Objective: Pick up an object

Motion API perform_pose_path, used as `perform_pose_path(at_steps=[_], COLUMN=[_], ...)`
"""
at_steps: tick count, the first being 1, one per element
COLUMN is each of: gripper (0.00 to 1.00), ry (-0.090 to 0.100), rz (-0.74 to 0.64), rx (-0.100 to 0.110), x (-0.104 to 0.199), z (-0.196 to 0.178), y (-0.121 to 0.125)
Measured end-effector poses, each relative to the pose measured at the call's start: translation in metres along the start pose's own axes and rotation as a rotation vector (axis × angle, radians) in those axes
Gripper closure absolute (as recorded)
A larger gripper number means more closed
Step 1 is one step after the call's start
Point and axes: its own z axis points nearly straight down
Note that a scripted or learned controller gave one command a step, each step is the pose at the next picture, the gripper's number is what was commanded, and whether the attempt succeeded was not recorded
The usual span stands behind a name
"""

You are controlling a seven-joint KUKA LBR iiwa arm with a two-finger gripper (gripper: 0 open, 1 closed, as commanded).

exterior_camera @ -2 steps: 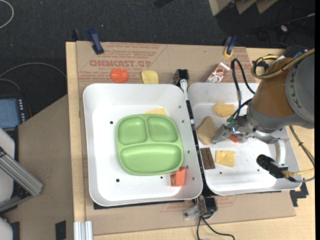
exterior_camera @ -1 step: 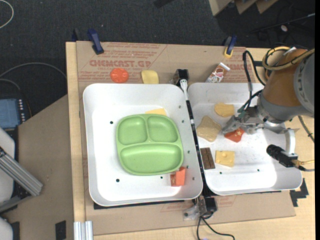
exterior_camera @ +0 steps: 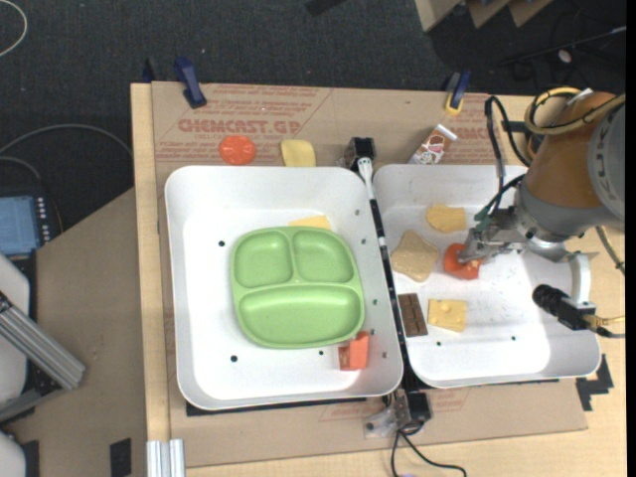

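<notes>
Claw [exterior_camera: 477, 248] is down in the right bin [exterior_camera: 517, 361], right on top of a small red-orange piece [exterior_camera: 460, 260]. Honestly can't tell if it's clenched or released.

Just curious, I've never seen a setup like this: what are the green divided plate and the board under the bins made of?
The green divided plate looks like moulded plastic: one even colour, a soft sheen, rounded compartment walls. The board under the bins looks like brown cardboard or fibreboard: matte, with red printed lettering, though its edges are too small to be sure.
</notes>
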Motion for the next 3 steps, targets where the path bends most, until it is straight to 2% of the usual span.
perform_pose_path(at_steps=[1,2,3], gripper=[0.0,0.0,0.0], ry=[0.0,0.003,0.004], rz=[0.0,0.007,-0.01], rx=[0.001,0.012,-0.005], x=[0.0,-0.057,0.009], z=[0.001,0.011,-0.05], y=[0.0,-0.061,0.002])
